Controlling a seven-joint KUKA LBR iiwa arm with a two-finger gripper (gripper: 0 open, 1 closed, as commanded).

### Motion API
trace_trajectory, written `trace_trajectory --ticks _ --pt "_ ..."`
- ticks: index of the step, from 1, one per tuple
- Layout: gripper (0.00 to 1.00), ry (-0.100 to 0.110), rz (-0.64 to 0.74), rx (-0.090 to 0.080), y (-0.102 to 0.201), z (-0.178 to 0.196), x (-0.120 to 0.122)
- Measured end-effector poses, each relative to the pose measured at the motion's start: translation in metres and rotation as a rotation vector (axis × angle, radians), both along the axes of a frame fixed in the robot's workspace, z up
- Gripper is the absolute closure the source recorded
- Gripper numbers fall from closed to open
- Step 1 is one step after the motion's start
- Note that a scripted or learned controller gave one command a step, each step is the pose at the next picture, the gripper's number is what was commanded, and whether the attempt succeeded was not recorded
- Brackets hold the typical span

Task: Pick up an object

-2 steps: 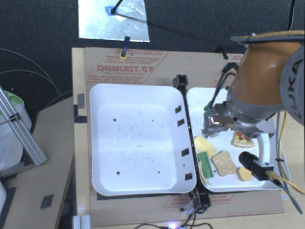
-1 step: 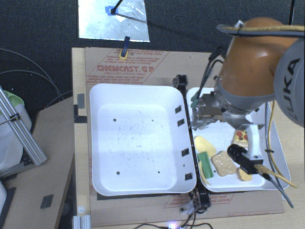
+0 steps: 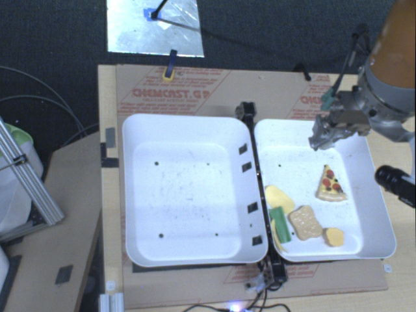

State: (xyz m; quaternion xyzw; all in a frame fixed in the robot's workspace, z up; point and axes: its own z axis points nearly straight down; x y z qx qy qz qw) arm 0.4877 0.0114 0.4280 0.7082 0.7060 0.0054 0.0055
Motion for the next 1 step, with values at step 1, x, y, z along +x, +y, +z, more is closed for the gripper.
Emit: trace_trajectory --ticks 1 --pt "1.00 0.018 0.005 0.000 0.0099 -0.0701 -0.0011"
